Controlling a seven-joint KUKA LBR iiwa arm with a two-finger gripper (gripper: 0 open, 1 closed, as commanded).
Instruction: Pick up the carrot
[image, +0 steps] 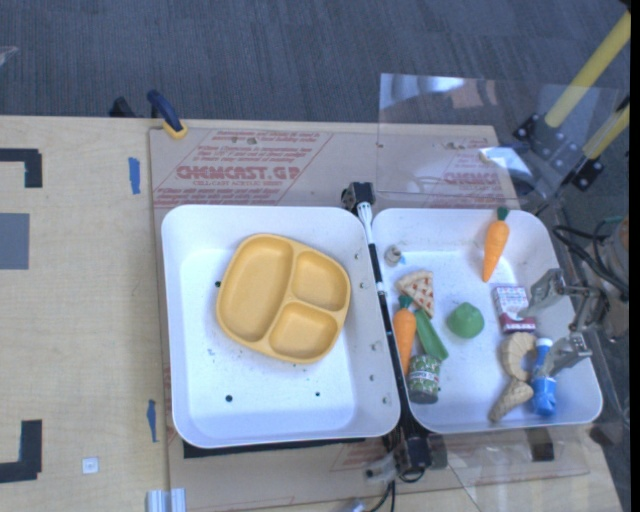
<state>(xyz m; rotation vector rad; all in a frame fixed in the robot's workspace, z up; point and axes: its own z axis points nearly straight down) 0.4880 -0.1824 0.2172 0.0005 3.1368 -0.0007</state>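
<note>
While the bench is sitting quiet, two white bins are lying side by side on it, and I am taking the green ball (464, 320) in the right bin (455, 232) as my marker. One carrot (495, 247) is lying up and to the view's right of the green ball, well apart from it, near the bin's far wall, with its green top pointing away and its tip pointing back toward the ball. A second carrot (404, 335) is lying to the view's left of the green ball, close against the bin's left wall, and a green vegetable piece (431, 337) is resting just beside it, between it and the ball.

A pizza slice (417, 292) is sitting up and left of the green ball. A small green can (423, 379) is lying below and left of it. A little carton (511, 301) is sitting just right of the ball, with a bread piece (517, 353) and a blue bottle (543, 388) lying below and right of it. Far to the left of the ball, the left bin (200, 390) is holding a yellow divided plate (283, 297).

How the jaws are standing I cannot tell.
</note>
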